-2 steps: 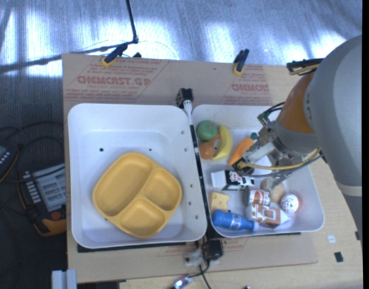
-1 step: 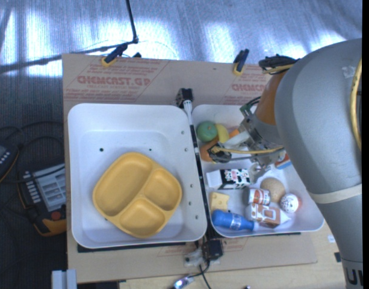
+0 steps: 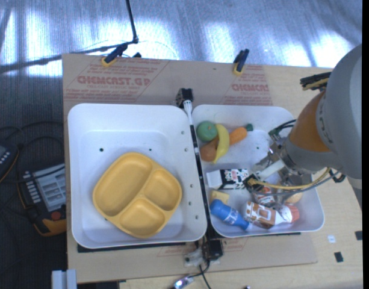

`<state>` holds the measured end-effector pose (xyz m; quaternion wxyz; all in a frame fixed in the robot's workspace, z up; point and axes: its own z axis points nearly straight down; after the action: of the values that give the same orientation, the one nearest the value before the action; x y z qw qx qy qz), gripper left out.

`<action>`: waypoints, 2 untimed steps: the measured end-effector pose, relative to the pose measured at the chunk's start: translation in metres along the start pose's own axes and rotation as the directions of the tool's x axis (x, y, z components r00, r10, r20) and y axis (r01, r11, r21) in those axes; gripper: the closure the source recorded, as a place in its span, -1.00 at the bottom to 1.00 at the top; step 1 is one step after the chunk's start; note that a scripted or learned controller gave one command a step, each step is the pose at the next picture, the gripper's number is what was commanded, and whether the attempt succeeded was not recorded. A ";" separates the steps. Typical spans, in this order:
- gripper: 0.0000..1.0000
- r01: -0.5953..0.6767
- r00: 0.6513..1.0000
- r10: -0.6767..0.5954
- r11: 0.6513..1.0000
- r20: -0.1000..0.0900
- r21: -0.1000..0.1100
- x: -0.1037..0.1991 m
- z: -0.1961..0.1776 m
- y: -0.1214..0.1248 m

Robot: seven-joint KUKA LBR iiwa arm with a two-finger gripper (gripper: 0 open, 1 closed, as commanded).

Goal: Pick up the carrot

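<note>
Board (image 3: 115, 81) under bins reads "CHEMCAST GP" in red

Floor (image 3: 244, 11): grey ribbed carpet, pale patches of light at far side. Bench top (image 3: 112, 83): brown board with red lettering, two clamps at far edge. Black cable (image 3: 129, 11) crossing floor. Electronic devices (image 3: 43, 188), left.

A yellow tray (image 3: 138, 193) with three compartments lies in the left bin (image 3: 82, 122). In the right bin (image 3: 274, 112), a green apple (image 3: 206, 130) touches a banana (image 3: 222, 143) at the far left corner. A black-and-white carton (image 3: 229, 177) lies mid-bin, a blue bottle (image 3: 228, 215) at the near wall, and a brown-and-white packet (image 3: 265, 215) beside it.
</note>
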<state>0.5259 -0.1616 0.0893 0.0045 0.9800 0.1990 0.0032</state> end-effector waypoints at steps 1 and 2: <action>-1.00 0.190 0.982 -0.190 0.982 0.011 0.015 0.088 0.001 0.024; -1.00 -0.056 0.998 0.056 0.998 0.027 0.005 0.104 0.001 -0.002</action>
<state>0.6205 -0.1193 0.0891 0.0041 0.9851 0.1715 -0.0102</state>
